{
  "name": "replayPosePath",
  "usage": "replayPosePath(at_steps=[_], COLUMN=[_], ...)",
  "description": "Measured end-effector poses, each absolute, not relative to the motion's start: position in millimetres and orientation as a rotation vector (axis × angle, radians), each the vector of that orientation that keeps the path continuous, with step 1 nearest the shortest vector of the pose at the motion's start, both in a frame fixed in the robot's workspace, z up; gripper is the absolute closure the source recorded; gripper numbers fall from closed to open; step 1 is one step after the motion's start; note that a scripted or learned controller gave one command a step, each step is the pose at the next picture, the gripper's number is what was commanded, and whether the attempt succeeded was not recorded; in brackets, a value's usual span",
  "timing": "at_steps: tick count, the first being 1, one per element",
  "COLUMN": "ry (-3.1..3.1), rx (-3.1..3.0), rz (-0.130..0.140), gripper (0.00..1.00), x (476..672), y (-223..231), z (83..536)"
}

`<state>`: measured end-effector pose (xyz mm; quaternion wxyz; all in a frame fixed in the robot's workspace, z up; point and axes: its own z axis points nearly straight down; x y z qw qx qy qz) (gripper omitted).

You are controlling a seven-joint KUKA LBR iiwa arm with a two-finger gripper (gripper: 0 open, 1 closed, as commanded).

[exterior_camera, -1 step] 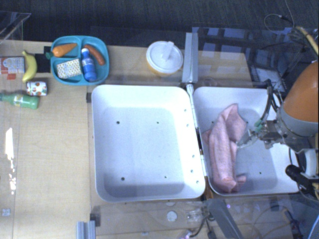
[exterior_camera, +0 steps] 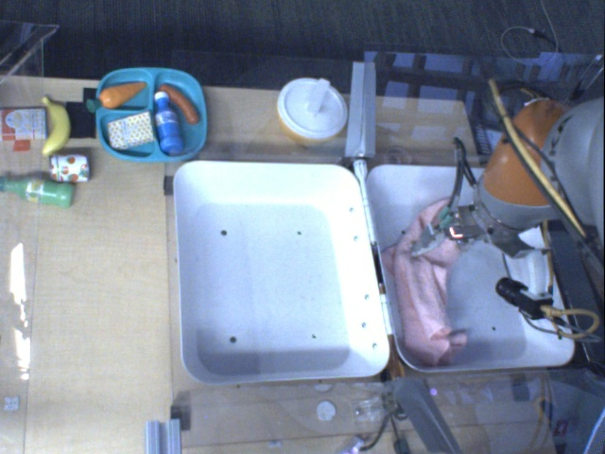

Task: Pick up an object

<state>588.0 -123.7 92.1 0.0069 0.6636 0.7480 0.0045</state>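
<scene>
While the arm point(exterior_camera: 558, 159) reaches in from the right, its gripper point(exterior_camera: 437, 236) sits low over the pink cloth point(exterior_camera: 421, 287) in the right bin point(exterior_camera: 544, 348).
Cloth lies crumpled along the right bin's left side, top end bunched up right at the gripper tip; fingers touching or in the folds, can't tell if they're apart or together, no clear hold visible. Left bin point(exterior_camera: 274, 272) beside it. On the bench point(exterior_camera: 85, 301): blue divided tray point(exterior_camera: 194, 112) with toy food, yellow banana point(exterior_camera: 57, 126), small can point(exterior_camera: 70, 167), green bottle point(exterior_camera: 38, 191), white lidded cup point(exterior_camera: 312, 109).
</scene>
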Motion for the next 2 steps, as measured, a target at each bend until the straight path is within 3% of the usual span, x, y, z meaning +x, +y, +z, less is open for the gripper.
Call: replayPosePath(at_steps=[1, 2], ry=[2.357, 2.357], rx=[2.057, 2.050], rz=[0.016, 0.023], gripper=[0.00, 1.00], x=[626.4, 628.8], y=[-95.0, -93.5], z=[90.8, 103.5])
